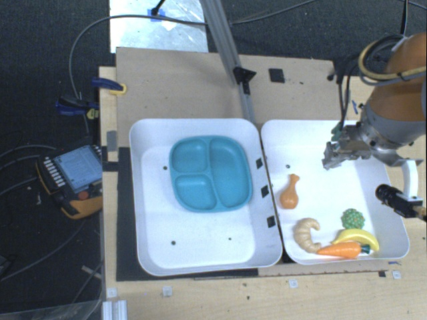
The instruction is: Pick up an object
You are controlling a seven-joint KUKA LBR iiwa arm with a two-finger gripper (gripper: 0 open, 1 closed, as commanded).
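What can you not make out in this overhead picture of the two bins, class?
- Gripper, camera view: too small and dark to judge its state.
- Banana, camera view: partly covered by the carrot and broccoli.
- Arm, camera view: cut off by the right edge.

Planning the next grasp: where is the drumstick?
The drumstick lies in the right bin, near its left wall, above the croissant.

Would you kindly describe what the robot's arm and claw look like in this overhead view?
The arm is a thick, rounded grey body with a broad orange band above the wrist. Dark cables loop around its upper part, with a yellowish one among them. The claw is a small, boxy grey metal assembly. A white bracket ending in a black cylindrical part sticks out beside the wrist.
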